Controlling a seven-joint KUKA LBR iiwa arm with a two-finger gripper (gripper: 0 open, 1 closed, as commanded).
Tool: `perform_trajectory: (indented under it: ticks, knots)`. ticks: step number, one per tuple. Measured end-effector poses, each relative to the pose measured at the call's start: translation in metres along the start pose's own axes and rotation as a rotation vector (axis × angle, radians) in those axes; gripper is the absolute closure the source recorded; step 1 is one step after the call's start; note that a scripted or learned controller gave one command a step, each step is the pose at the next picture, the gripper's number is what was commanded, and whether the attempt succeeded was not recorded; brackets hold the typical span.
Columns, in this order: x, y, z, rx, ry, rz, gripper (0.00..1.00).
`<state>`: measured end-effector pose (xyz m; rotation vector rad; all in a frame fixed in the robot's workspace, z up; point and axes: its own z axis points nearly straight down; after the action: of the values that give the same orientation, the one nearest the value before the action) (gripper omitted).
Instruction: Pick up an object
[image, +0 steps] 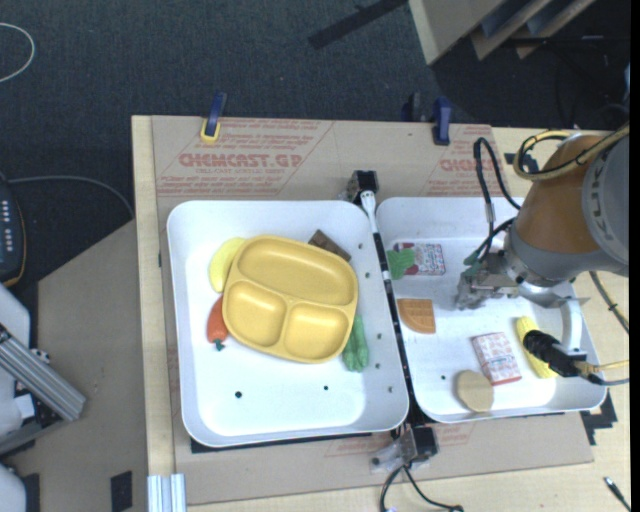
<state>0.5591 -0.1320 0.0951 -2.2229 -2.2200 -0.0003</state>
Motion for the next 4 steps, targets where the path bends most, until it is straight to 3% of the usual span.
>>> perform_trajectory:
  ticks: [2,3,4]
  knots:
    - [0.002,0.0,-0.128,-0.008,-0.002,-0.003,1.0]
    - [0.002,0.001,-0.13,-0.003,-0.001,-0.002,1.0]
    - [0.044,-0.028,-0.128,0.003,0.003,-0.005,1.0]
